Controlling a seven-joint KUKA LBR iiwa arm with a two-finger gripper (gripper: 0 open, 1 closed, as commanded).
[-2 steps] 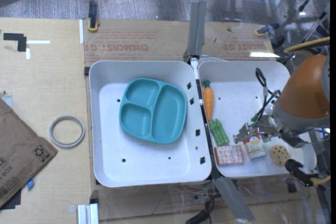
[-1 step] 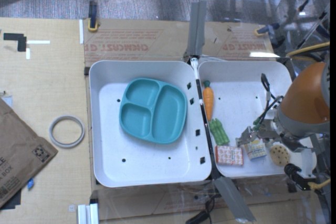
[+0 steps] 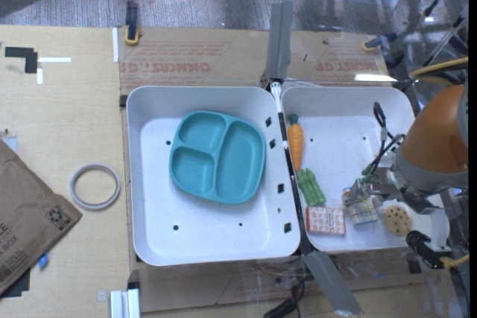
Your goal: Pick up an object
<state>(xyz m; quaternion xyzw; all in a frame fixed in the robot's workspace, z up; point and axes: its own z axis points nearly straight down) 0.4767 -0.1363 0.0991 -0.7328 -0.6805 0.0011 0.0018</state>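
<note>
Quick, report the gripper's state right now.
Gripper: low in the right white bin, right over a small printed packet; open or shut cannot be told.

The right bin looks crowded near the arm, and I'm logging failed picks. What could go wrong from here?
1. The gripper sits low among a small carton, a cookie and a red box; it could nudge them aside instead of picking one.
2. These lie close to the right bin's front wall, so an item may get pushed against it.
</note>
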